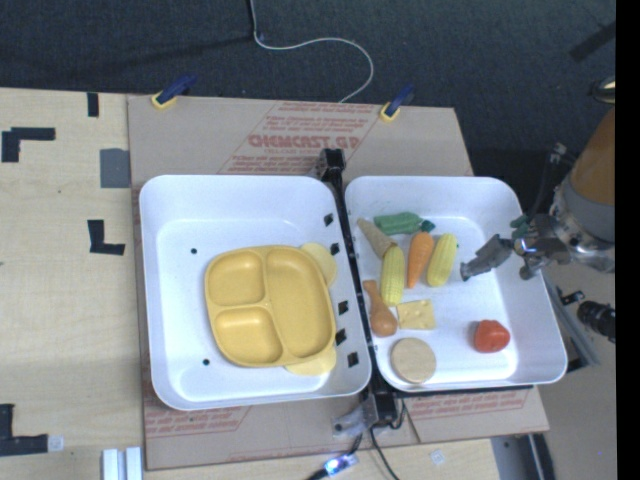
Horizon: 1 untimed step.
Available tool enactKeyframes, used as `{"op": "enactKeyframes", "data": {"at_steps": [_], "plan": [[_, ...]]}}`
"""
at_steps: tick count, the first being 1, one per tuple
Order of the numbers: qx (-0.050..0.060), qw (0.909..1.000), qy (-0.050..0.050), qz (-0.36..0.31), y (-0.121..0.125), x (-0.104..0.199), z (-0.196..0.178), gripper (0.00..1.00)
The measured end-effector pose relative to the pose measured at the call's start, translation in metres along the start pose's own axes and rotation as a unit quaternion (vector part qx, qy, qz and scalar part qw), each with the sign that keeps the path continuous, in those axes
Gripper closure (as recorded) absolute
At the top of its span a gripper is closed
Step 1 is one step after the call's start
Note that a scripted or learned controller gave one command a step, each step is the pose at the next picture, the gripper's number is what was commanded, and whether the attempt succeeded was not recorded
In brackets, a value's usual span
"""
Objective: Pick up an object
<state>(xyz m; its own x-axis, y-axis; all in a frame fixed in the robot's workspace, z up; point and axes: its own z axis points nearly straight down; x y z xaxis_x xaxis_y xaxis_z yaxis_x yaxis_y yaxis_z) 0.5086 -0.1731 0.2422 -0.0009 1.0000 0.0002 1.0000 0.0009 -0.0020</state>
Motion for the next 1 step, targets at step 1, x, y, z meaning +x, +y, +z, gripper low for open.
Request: {"op": "enactKeyframes", "data": {"at_steps": [1], "plan": [[0.002,1.0,0.0,0.0,-0.0019,0.0013,0.0435,0.0]]}}
